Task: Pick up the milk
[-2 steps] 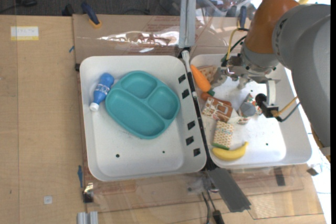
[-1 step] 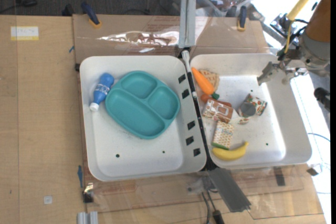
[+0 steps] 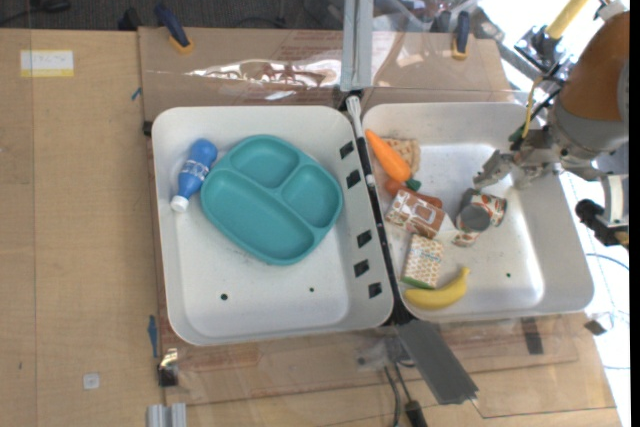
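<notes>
My arm (image 3: pixel 600 85) reaches in from the right edge, orange band showing above the grey wrist. Wrist is angled down and to the left. My gripper (image 3: pixel 497 172) hangs low at the end of it, pointing left and slightly downward. Grey fingers (image 3: pixel 487 171) extend forward from the wrist block; nothing visibly sits between them.

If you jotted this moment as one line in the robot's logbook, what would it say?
task: pick up milk | gripper over right bin, holding nothing | milk carton lying in bin, beside can
</notes>
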Robot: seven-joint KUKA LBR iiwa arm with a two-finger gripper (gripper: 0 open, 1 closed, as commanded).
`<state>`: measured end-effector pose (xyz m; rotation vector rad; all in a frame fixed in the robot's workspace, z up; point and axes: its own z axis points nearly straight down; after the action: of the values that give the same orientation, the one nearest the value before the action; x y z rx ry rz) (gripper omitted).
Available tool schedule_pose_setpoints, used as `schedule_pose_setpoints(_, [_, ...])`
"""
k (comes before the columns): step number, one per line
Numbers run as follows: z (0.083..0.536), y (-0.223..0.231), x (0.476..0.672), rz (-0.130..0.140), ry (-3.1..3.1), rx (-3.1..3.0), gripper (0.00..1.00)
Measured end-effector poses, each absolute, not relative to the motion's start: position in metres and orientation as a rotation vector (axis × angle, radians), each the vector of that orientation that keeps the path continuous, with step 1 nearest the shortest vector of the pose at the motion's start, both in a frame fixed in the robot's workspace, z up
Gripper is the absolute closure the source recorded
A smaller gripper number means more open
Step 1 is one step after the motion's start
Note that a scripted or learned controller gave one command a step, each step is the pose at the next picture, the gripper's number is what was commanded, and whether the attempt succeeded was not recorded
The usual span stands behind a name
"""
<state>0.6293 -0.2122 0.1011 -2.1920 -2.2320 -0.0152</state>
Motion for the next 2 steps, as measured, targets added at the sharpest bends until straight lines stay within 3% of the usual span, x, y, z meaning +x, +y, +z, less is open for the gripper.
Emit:
schedule_pose_setpoints(1, [0.0921,-0.1831,0.5672,-0.014,-2.218,-2.245,0.00])
schedule_pose_setpoints(2, [0.0922,-0.1774,0.5603,-0.014,-2.210,-2.253,0.00])
